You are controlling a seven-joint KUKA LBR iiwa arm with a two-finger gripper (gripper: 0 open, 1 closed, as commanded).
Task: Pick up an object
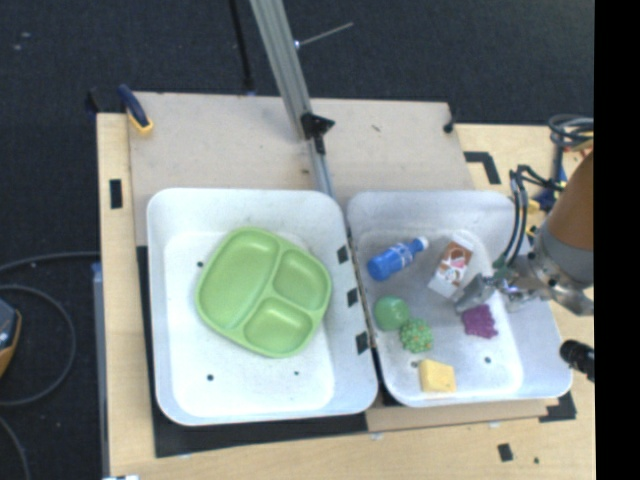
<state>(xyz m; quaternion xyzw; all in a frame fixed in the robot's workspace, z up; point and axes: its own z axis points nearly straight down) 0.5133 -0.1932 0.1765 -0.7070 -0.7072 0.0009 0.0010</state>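
Note:
The right bin holds several small things. A blue bottle lies at its upper left. A white carton with red print is tipped over next to it. Lower down are a green ball, a bumpy green piece and a yellow block. A purple object lies right of centre. My gripper hangs low over the bin, just above the purple object and right below the carton. Nothing visibly hangs from it.
The left bin holds a green divided plate. A slanted metal pole rises behind the bins, near their shared wall. Cables trail beside the arm at the right edge.

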